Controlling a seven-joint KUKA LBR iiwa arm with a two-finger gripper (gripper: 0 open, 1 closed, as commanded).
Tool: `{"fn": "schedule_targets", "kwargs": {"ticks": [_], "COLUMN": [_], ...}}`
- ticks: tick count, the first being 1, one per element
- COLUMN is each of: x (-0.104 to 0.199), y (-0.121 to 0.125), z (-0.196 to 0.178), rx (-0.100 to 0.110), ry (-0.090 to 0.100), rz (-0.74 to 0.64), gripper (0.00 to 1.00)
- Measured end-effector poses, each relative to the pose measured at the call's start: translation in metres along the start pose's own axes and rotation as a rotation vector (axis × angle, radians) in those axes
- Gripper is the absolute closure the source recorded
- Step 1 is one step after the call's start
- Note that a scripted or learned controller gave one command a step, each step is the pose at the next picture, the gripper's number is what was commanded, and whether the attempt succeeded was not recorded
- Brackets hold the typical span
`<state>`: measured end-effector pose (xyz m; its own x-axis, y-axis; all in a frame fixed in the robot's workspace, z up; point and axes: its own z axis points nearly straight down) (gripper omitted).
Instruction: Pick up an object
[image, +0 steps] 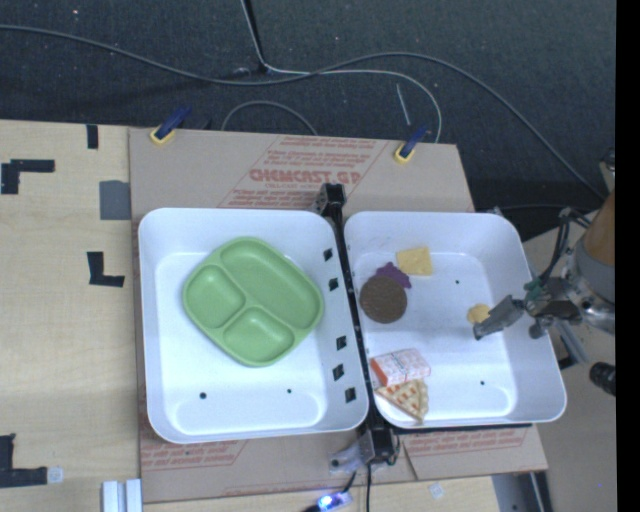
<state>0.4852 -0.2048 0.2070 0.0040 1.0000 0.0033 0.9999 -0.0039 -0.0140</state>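
The right bin (500, 235) holds several small items. A yellow wedge (415, 261) lies at the back, beside a purple piece (391, 272) and a brown round disc (383, 300). Toward the front sit a red and white packet (400, 366) and a pizza slice (406, 400). A small yellow piece (480, 314) lies near the bin's right side. My gripper (508, 328) hangs low over that right side, open, its dark fingers spread. The left finger (497, 318) is right next to the small yellow piece. Nothing sits between the fingers.
A green divided plate (252, 299) lies in the left bin (160, 300). A black divider with clips (345, 320) runs between the bins. Cables cross the dark floor behind the bench.
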Motion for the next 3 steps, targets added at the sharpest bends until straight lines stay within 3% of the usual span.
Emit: {"fn": "schedule_targets", "kwargs": {"ticks": [1,3], "x": [0.001,0.018], "y": [0.003,0.002], "z": [-0.006,0.117], "rx": [-0.012,-0.007], "ry": [-0.003,-0.001], "rz": [-0.005,-0.005], "gripper": [0.00,0.00]}}
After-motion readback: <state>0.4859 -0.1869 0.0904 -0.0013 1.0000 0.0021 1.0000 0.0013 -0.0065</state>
